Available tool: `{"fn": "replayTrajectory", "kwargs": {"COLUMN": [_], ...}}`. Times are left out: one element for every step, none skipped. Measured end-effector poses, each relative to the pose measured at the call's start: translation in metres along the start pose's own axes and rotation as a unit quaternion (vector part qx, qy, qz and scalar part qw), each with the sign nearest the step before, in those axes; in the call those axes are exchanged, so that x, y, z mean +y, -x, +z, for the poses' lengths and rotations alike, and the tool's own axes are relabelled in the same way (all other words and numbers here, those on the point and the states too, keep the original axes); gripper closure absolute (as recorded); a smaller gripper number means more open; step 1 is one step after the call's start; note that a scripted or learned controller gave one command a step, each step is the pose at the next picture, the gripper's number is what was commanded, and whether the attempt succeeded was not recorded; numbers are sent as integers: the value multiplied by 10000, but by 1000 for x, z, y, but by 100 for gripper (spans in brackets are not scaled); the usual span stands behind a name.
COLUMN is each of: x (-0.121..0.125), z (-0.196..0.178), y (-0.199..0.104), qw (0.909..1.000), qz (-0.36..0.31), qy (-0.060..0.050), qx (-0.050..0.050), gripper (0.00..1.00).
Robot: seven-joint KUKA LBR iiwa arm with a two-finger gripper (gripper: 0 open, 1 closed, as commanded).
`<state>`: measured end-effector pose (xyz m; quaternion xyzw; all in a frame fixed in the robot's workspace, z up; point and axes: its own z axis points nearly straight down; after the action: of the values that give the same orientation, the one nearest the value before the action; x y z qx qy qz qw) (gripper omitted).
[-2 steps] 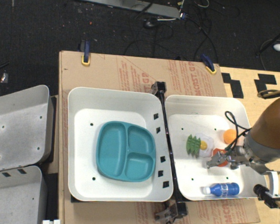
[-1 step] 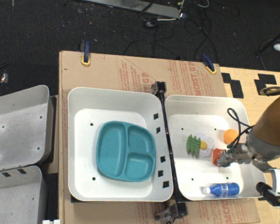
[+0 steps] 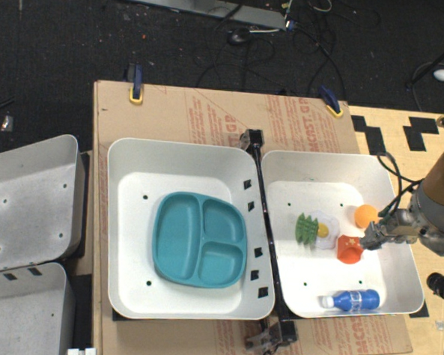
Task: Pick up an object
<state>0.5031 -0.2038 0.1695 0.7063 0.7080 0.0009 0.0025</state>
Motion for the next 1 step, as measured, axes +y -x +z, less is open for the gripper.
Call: {"fn": "replayTrajectory", "kwargs": {"x": [-3], "z": [-44], "y": [4], "qw": [10000], "qz": [1], "qy": [2], "qx": [-3], "gripper": [100]}}
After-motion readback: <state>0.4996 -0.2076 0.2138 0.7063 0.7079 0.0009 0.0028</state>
